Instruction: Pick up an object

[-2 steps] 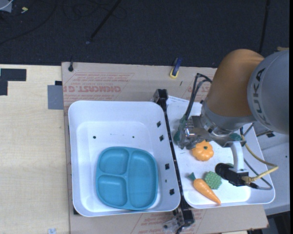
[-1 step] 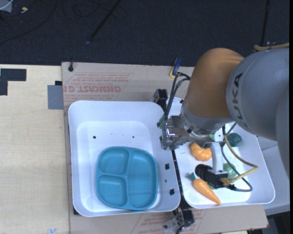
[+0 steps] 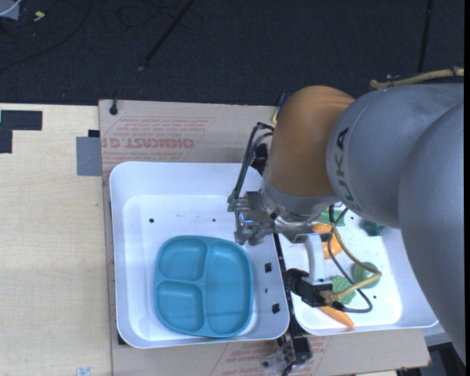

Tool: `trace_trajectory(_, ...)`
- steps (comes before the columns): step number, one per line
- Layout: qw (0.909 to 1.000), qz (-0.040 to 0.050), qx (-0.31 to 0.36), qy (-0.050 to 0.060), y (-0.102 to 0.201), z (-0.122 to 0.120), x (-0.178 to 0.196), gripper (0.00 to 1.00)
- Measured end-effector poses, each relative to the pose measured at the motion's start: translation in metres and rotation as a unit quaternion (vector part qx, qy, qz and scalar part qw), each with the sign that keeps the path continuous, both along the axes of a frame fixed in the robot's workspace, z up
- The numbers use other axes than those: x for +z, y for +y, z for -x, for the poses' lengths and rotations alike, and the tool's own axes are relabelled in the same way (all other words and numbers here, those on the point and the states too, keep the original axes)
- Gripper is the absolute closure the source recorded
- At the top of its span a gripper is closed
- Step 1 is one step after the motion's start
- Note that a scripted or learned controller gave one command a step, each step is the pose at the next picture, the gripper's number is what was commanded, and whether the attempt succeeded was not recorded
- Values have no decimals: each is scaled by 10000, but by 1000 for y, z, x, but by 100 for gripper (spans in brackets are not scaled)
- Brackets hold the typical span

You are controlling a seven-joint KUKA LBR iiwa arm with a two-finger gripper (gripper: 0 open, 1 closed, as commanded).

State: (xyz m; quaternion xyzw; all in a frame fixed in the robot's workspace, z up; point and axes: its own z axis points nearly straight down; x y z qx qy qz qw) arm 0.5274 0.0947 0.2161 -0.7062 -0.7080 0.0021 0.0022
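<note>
Blue divided plastic plate (image 3: 204, 287) lies flat in the view's left shallow white bin (image 3: 129, 210), not yet lifted.
The gripper (image 3: 249, 227) hangs near the plate's far right corner, which looks like the approach step. I cannot tell whether the jaws are open or closed, and no object is seen held. The next move likely calls for lowering onto the plate's thin rim.

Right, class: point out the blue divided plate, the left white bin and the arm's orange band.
blue divided plate (image 3: 227, 288): camera view, its large right compartment.
left white bin (image 3: 180, 214): camera view, bare floor beyond the plate.
orange band (image 3: 305, 139): camera view, its middle.
</note>
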Motion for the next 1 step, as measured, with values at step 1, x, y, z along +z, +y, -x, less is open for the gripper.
trace_trajectory(1,10000,0,-6,-11,6,-2,3,100)
